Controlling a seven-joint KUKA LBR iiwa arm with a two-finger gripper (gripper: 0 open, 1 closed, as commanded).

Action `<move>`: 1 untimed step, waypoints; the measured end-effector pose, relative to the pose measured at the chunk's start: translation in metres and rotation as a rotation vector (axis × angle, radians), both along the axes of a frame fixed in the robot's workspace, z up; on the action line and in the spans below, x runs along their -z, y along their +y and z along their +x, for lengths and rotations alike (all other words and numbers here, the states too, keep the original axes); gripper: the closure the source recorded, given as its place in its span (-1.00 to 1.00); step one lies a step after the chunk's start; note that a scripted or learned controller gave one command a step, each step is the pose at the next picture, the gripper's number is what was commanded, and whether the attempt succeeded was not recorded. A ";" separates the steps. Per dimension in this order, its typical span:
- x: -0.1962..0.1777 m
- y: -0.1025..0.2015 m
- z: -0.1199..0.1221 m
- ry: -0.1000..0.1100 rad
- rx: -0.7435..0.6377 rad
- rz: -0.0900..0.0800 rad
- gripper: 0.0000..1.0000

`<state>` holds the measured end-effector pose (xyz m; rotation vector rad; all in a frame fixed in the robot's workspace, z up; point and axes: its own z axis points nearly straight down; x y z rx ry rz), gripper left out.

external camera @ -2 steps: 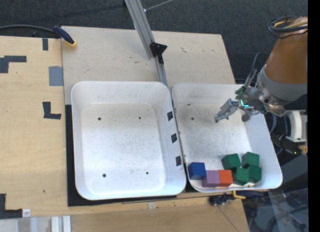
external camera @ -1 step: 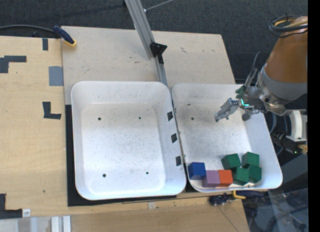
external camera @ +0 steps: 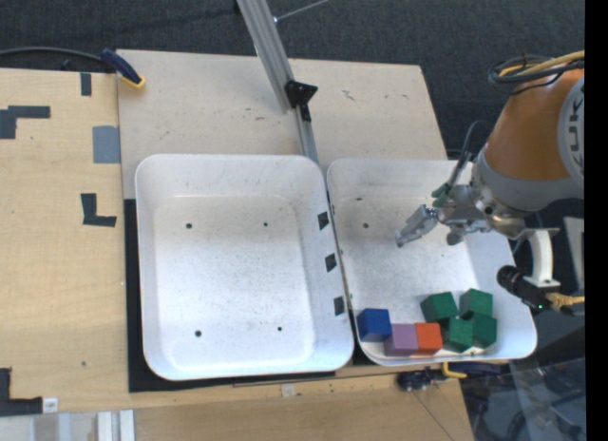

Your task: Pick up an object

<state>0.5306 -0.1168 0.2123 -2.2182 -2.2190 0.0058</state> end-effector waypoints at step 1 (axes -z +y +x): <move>0.044 0.001 0.000 0.001 0.000 0.000 -1.00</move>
